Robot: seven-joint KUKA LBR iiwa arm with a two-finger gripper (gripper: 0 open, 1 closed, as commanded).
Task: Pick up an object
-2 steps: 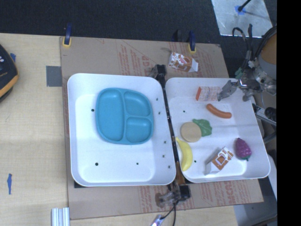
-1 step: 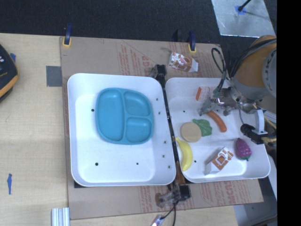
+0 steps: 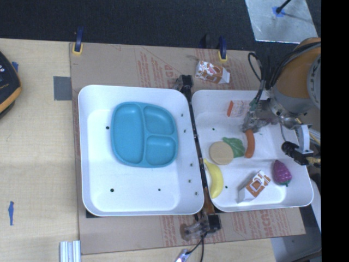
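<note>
Gripper [image 3: 253,125] sits over the far end of the toy sausage [image 3: 250,144] in the right bin [image 3: 305,201]; can't tell its state. Sausage looks light, stiff, slick plastic, so I'd pinch across its narrow middle.

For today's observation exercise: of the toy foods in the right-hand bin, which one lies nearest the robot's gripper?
The orange-red sausage. It lies directly below the gripper, almost touching it, while the banana, purple grapes and round biscuit sit farther off.

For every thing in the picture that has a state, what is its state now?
gripper: low in the right bin, at the sausage's top end
sausage: lying in the bin
banana: lying by the left wall
carton: on its side
blue plate: flat in the left bin
</note>
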